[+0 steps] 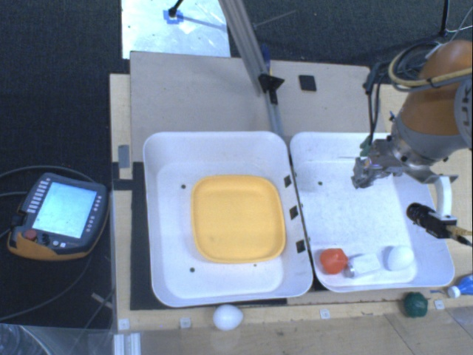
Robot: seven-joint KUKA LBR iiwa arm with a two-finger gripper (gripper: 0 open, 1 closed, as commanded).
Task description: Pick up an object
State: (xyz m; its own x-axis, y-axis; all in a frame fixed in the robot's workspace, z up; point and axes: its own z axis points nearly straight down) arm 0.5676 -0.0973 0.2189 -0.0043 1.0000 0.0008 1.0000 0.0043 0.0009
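Observation:
My gripper (363,174) hangs over the back part of the right bin (355,209), with nothing visible in it. Along that bin's front wall lie a small red-orange object (332,260), a pale grey-white piece (360,265) and a white ball (399,258). All three sit well in front of the gripper. In the left bin (166,198) a yellow square plate (238,217) lies flat in the middle.
A white egg-shaped object (228,317) rests on the bench just in front of the left bin. A dark green ball (414,304) and a blue item (465,285) lie outside the right bin's front right corner. A teach pendant (58,214) sits far left.

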